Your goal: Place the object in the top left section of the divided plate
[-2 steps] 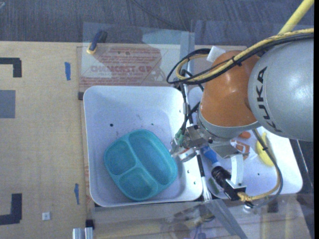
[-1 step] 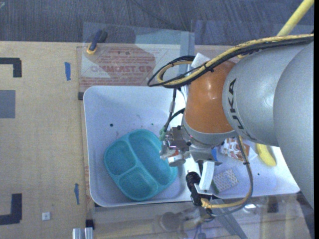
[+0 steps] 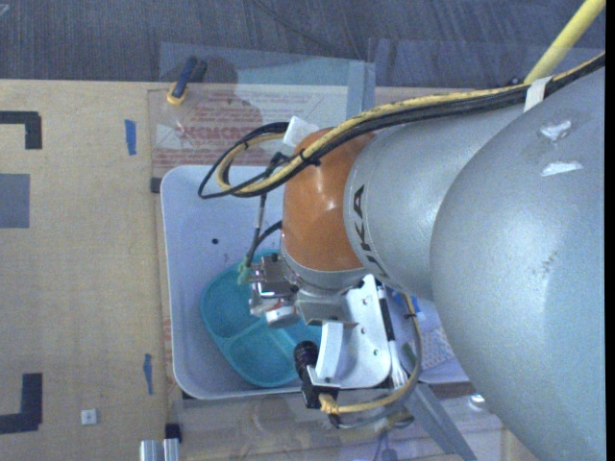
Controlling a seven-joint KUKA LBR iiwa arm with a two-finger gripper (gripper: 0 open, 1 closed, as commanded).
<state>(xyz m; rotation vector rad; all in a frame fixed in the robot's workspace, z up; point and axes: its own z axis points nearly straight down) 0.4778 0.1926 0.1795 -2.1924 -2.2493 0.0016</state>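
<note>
Camera view gives me a white bin on the tabletop, with a teal divided plate lying in its lower part. My grey arm, with its orange band, reaches in from the right and covers the plate's right side and most of the bin. Black and yellow cables loop over the band. The wrist points down over the plate. I cannot tell the object's place or heading from here.
</note>
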